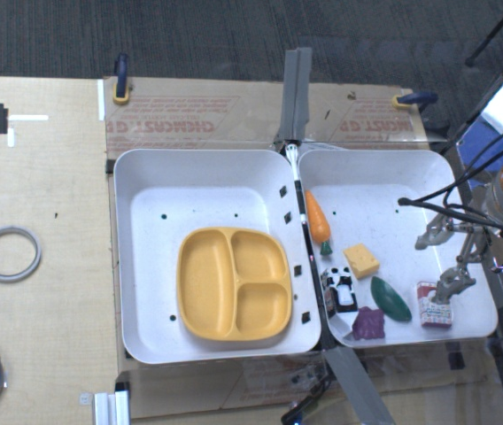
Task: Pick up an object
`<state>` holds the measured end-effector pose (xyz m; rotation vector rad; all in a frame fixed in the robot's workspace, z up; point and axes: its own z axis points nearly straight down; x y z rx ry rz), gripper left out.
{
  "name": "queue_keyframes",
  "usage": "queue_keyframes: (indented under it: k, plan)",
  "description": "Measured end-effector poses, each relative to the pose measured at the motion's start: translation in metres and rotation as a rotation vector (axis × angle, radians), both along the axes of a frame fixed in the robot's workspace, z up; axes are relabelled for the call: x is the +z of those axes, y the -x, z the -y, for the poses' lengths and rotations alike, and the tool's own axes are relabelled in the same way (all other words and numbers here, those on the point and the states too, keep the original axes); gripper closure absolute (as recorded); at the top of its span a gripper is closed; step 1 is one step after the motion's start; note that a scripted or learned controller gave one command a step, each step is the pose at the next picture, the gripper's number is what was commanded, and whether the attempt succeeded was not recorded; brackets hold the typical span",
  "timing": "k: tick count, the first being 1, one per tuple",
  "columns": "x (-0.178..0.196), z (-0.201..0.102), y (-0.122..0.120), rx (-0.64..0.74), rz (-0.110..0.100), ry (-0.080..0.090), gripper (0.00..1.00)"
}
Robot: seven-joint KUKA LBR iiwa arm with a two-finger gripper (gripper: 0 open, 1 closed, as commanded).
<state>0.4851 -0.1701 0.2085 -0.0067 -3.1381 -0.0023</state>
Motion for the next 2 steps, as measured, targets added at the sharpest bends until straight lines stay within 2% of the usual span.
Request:
queue_keyframes:
  k: [1, 2]
  plan:
    - [-0.108, -0.003, -0.038, -0.265, 0.005, 0.002, 0.0]
    - [-0.119, -0.059, -0.037, -0.631, -0.001, 0.004, 0.0]
